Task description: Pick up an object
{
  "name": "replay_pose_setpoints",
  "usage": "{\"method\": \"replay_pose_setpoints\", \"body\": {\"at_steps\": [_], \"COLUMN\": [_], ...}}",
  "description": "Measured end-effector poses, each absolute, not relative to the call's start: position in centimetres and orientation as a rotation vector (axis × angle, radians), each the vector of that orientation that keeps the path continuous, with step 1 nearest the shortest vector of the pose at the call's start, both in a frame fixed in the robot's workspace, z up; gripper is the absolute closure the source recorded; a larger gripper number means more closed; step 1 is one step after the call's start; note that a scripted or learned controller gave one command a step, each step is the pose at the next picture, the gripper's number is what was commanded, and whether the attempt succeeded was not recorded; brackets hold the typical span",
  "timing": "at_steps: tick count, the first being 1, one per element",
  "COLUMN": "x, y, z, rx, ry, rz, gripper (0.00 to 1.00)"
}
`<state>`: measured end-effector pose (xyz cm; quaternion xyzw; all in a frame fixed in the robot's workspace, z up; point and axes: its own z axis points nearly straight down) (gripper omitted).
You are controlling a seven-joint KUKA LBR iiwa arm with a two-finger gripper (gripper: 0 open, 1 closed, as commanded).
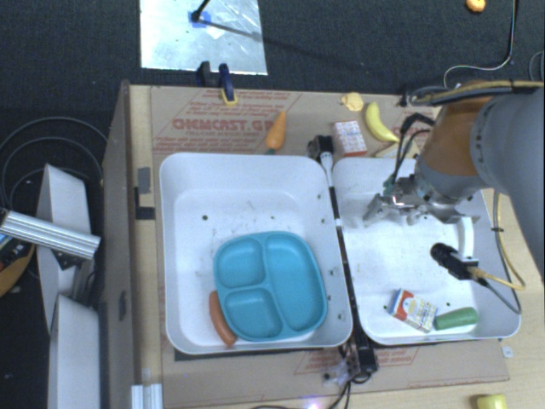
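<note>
The cardboard-topped bench carries two shallow white plastic bins side by side. The left bin holds a light-blue three-compartment plastic plate toward its near side, with an orange-brown toy sausage lying just beside the plate's left near edge; the far half of this bin's floor is bare. The right bin holds a small red-and-white printed carton and a green rounded cylinder, just beside each other near its front right corner, and the middle of its floor is open. The grey arm with its orange band reaches in over the right bin's far side, and its metal gripper hangs above the bin's far left part, well apart from the carton; whether it is parted or closed cannot be made out. Behind the bins lie an orange carrot-shaped toy, a small patterned box and a yellow toy banana. Red print on the cardboard reads roughly "CHEMCAST".
</note>
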<state>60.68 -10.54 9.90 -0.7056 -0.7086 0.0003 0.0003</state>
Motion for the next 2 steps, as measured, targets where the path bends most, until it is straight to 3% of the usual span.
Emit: {"method": "replay_pose_setpoints", "body": {"at_steps": [1, 2], "x": [64.2, 55.3], "y": [-9.7, -13.7], "z": [8.4, 8.4], "rx": [-2.217, -2.222], "ry": [-2.23, -2.215], "rz": [-0.005, 0.005], "gripper": [0.0, 0.0]}}
